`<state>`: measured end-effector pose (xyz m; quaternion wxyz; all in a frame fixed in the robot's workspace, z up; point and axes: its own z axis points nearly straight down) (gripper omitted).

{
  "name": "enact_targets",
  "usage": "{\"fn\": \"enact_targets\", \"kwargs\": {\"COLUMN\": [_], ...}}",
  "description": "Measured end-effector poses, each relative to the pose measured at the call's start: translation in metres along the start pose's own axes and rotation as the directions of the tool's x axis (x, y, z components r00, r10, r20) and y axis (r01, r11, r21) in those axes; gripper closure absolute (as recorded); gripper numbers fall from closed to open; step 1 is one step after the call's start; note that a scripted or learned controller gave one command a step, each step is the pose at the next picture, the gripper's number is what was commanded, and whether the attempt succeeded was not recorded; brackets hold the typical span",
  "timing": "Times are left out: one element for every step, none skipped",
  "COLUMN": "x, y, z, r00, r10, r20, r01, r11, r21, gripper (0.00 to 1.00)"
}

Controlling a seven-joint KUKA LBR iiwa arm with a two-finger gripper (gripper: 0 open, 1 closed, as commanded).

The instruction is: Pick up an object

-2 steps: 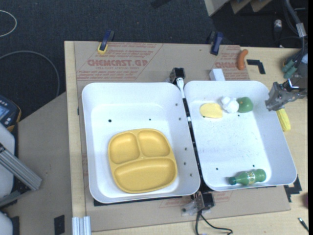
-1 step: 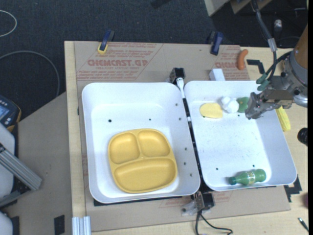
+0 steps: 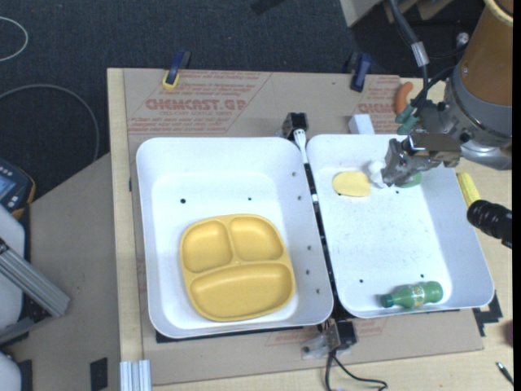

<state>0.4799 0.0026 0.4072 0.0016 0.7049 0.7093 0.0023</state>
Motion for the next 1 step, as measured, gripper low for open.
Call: {"fn": "enact_targets", "kwargs": {"x": [0.0586], "y": [0.0003], "z": [-0.0263], "r00": [1.0], "r10": [-0.001], "r20": [-0.001], "r01": [0.001], "r11": [1.0], "r21": [0.0], "gripper": [1.0]}}
